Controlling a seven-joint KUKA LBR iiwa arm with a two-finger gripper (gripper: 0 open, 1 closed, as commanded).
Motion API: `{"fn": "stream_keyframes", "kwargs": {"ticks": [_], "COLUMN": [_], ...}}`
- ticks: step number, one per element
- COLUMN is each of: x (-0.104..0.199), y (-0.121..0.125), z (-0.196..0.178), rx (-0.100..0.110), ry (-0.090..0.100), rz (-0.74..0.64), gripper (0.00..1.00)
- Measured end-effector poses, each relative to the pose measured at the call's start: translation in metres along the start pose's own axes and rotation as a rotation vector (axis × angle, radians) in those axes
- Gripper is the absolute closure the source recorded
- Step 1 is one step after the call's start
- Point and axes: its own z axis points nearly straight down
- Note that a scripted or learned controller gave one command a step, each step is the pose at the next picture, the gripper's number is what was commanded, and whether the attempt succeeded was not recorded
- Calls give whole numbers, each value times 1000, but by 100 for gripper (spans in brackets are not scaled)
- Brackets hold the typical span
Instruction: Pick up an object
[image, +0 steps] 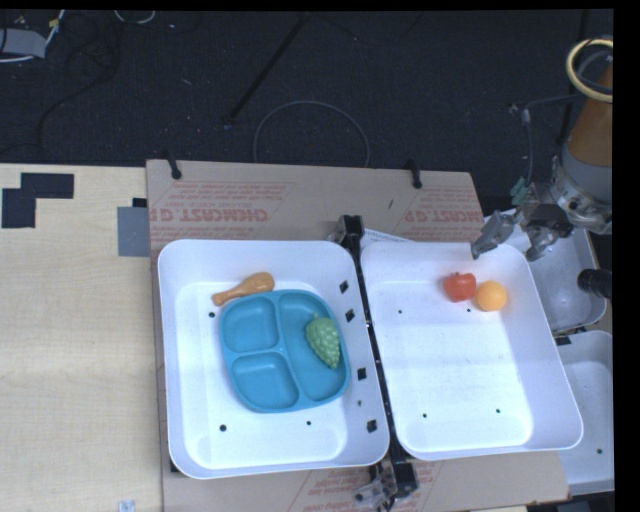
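Note:
A red tomato-like fruit (459, 287) and an orange ball-shaped fruit (491, 296) lie touching each other near the far right corner of the right bin (470, 400). My gripper (513, 243) hovers over that bin's far right rim, a little beyond and to the right of the two fruits. It is open, and nothing sits between its fingers. In the left bin (190, 400) a blue divided plate (265, 380) carries a green bunch of grapes (323, 340) in its right compartment. A tan drumstick (243, 289) lies just beyond the plate.
Both bins rest on a cardboard sheet (300, 205) on the bench. A black clamp strip (358, 330) runs between the bins. The near half of the right bin shows bare white floor. Cables lie on the dark floor behind.

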Motion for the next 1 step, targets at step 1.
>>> {"fn": "stream_keyframes", "kwargs": {"ticks": [1], "x": [0], "y": [2], "z": [-9], "rx": [-14], "ry": [-3], "rz": [-2], "gripper": [0]}}
